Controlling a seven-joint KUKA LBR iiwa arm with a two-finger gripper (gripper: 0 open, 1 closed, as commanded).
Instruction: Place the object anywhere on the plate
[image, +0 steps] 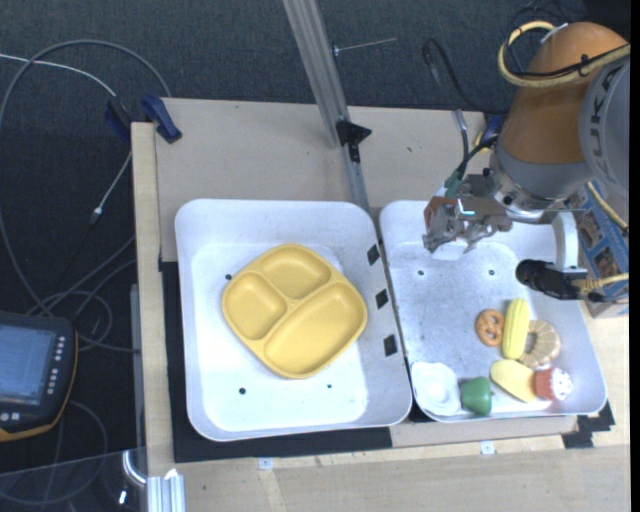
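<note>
So the yellow plate sits in the left bin, roughly in the middle, turned at a bit of an angle. It's the divided kind, two smaller compartments up top and one big one along the lower right, and there's nothing on it.

All the toy food is piled in the lower right corner of the right bin. There's a small round pretzel-looking piece just left of a yellow banana-ish piece, with a tan round thing touching the banana's right side. Below those, a white egg-shaped piece sits right in the bin's front left corner, a green piece just beside it, then another yellow chunk, and a red and white piece at the far right. They're pretty much packed together, several touching.

The arm comes in from the right with the gripper hanging over the upper end of the right bin, near its left wall and well apart from the food pile. Honestly can't tell whether the fingers are open or closed from this angle, it's just a dark jumble of metal and cables down there. Nothing visibly between them that I can make out.

The desk is light wood, with a metal pole standing behind the bins.
</note>
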